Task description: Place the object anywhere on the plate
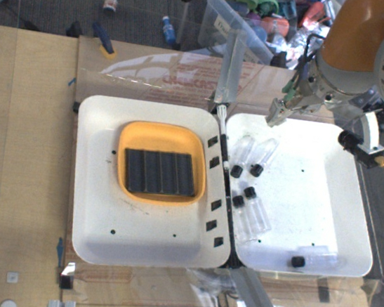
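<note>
Landmark: the divider (218, 181) between the two bins, the ridge with black clips running top to bottom.

Left of the divider: left bin (90, 170) holds the orange plate (132, 136), a rounded square with a raised rim. A dark ribbed block (160, 173) lies flat inside the plate, covering most of its floor; only a strip of orange shows at the plate's top and along its rim. The plate's right rim sits near the divider, not touching. White bin floor is open left of and below the plate.

Right of the divider: right bin (321, 196) holds clear vials with black caps. Two vials (255, 155) lie just beside the divider near its upper end, caps pointing down the view. Another vial (255, 211) lies near the divider's middle with loose-looking black caps beside it. One more vial (313, 260) rests far from the divider, close to the bin's lower edge. The centre and right part of that bin's floor is open.

Tool (277, 115) hangs over the right bin's top edge, just right of the divider's top end, above the two upper vials. Nothing visible between its fingers; can't tell if they're apart or together. Arm (364, 39) comes in from the upper right, well clear of the plate.

Bench (14, 160) left of the bins is bare wood.
</note>
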